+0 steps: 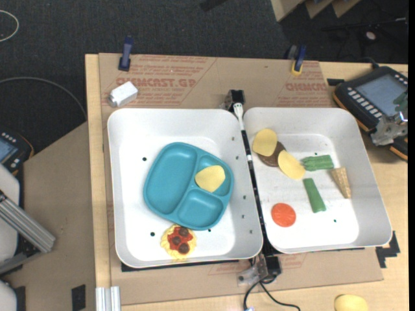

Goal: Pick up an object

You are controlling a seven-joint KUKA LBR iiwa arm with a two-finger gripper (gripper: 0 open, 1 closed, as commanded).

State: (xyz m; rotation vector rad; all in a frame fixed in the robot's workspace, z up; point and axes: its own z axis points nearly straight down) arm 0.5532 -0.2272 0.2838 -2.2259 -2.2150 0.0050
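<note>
We saw a blue divided plate (175, 186) in the left bin (123, 173). A yellow slice (210, 178) lay in the plate's upper right compartment, and a small toy pizza (179, 240) sat just below the plate, touching its rim. To the plate's right, in the other bin (363, 206), lay a yellow and brown piece (264, 142), a yellow oval (291, 166), two green pieces (314, 195), a tan cone (342, 181) and an orange disc (283, 215). Above the plate, a white block (123, 94) rested on the surface (194, 83). We could not tell how the end effector stood.
</note>
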